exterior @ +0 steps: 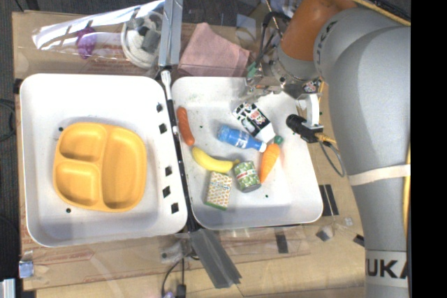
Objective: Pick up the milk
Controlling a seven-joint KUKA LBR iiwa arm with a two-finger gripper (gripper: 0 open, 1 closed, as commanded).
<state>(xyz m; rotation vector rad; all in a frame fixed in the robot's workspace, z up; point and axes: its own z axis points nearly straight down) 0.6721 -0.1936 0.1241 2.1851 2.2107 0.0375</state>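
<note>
While two white bins (42,220) share the bench (28,45), milk (252,119) lies rightward.

A small black-and-white milk carton (253,118) is seen lying tilted in the right bin (307,202), near its back.

From my station both white bins (42,150) look like smooth, slightly glossy plastic. The yellow divided tray (101,165) is matt plastic. The milk (253,118) looks like printed card; the blue bottle (239,138) shines. Far off, the pink cloth (213,52) looks soft and the clear bag (98,35) crinkly. The arm's grey shell (367,87) is satin-smooth.
</note>
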